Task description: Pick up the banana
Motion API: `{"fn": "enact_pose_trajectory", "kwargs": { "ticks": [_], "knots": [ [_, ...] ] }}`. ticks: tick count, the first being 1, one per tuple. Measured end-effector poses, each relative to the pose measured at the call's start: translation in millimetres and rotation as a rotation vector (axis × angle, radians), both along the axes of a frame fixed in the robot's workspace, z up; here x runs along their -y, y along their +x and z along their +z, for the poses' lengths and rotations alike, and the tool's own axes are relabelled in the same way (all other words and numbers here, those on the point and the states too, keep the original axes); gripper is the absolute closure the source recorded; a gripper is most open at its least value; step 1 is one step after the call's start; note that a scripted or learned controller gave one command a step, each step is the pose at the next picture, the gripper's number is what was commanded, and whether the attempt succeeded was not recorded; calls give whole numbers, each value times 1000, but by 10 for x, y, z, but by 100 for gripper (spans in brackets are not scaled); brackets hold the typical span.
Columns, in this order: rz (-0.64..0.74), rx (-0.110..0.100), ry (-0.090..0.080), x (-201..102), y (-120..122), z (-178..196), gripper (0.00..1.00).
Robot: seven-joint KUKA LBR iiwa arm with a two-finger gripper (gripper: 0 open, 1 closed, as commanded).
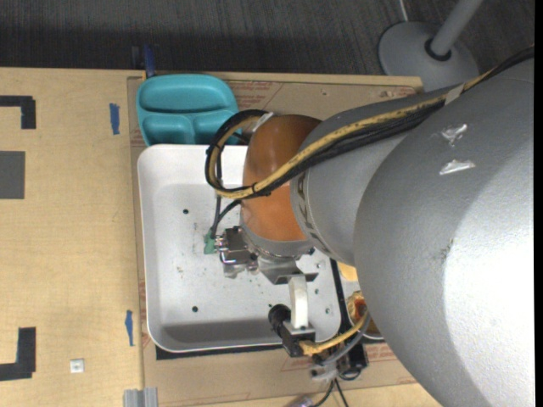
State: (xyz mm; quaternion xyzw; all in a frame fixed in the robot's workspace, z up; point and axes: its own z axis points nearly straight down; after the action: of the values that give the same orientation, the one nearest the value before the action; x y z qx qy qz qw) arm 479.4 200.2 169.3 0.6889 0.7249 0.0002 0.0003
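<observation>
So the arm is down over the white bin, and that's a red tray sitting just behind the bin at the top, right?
Not quite. The tray behind the white bin is teal, not red, as the camera view shows. The rest holds: the arm is down over the white bin, with its orange band above the wrist.

Arm [424, 210] cut off by right and bottom edges, blocks most of right half of view. Right side of white bin [170, 227] hidden under arm; second bin hidden almost wholly. Gripper hidden below orange band [276, 176] and wrist; its state can't be read. Small yellow-orange patch [356, 305] beside arm, too little showing to identify. Teal tray [187, 108] partly covered by bin rim and cable [222, 147]. Grey stand [433, 41] cut off at top edge.
</observation>
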Motion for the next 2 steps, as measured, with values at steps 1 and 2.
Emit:
{"fn": "enact_pose_trajectory", "kwargs": {
  "ticks": [1, 2],
  "knots": [
    [248, 1, 4, -136, 5, -818, 100],
    [247, 1, 4, -139, 6, -724, 100]
  ]
}}
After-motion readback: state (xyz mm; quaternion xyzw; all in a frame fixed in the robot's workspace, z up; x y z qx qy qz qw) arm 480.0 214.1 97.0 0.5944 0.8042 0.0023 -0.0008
